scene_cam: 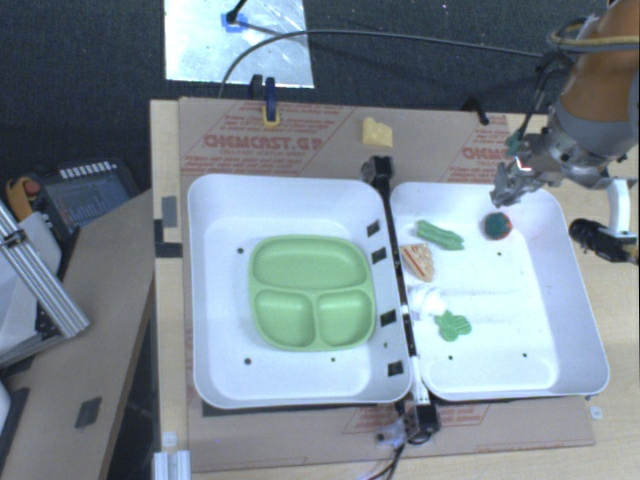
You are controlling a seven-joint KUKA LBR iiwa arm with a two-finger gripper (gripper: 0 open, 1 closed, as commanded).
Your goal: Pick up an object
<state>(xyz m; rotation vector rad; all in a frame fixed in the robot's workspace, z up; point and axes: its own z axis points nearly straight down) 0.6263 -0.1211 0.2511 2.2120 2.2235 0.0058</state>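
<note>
The right bin [560, 363] holds several small items: a green pickle-like piece [439, 234], a pizza-slice shape [418, 261], a white piece [429, 300], a green leafy piece [454, 325] and a round green-and-red ball [498, 225]. My gripper [509, 190] hangs over the bin's far edge, just above and beyond the ball, not touching it. Nothing shows between its fingers. The grey arm with its orange band [603, 78] reaches in from the upper right.
The left bin [215, 358] bears a green three-compartment plate [308, 291]. A black clip strip [392, 268] joins the two bins. A yellow block [377, 132] lies on the cardboard behind them. A black bracket [603, 238] sits at the right bin's right side.
</note>
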